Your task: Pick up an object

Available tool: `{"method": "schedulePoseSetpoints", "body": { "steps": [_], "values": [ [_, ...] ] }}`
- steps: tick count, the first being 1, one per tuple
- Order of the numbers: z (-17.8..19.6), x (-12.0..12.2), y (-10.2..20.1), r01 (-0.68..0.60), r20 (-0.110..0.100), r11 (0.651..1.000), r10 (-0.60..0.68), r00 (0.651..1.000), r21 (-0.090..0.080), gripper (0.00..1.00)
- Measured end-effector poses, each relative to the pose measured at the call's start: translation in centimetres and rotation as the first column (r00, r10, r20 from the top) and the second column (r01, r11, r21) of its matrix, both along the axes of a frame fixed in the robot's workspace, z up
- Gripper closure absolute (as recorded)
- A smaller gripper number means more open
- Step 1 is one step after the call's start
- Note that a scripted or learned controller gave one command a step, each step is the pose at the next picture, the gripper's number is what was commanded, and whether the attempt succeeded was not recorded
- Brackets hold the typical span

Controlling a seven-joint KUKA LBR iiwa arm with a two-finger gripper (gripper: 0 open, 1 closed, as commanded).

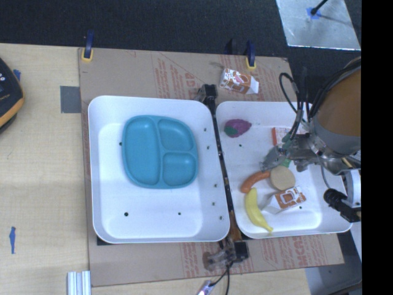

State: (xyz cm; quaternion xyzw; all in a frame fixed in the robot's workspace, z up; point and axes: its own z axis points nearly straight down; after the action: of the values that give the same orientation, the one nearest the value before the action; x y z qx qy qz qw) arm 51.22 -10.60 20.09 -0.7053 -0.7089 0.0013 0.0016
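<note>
The right bin (307,118) holds a purple lump (237,127), an orange sausage-shaped piece (253,179), a round tan disc (282,178), a yellow banana (255,210) and a small orange-and-white carton (288,198). My gripper (284,157) hangs low over the middle of this bin, just above the tan disc and the right end of the orange piece. Its metal body hides what lies directly beneath it. A thin red strip (274,134) shows just behind it.
The left bin (104,165) carries a blue divided plate (160,151). A small snack packet (239,82) lies on the cardboard behind the right bin. Black cables (293,97) loop above the wrist. A dark device (8,94) sits at the far left edge.
</note>
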Motion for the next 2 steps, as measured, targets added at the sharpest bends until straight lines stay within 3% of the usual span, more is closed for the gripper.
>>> {"method": "schedulePoseSetpoints", "body": {
  "steps": [1,2],
  "values": [
    [-11.0,4.5,-4.1,0.001,-0.002,1.0,-0.001,1.0,-0.001,0.0],
    [-10.9,14.1,-3.2,-0.001,-0.002,1.0,0.001,1.0,-0.001,0.0]
  ]
}}
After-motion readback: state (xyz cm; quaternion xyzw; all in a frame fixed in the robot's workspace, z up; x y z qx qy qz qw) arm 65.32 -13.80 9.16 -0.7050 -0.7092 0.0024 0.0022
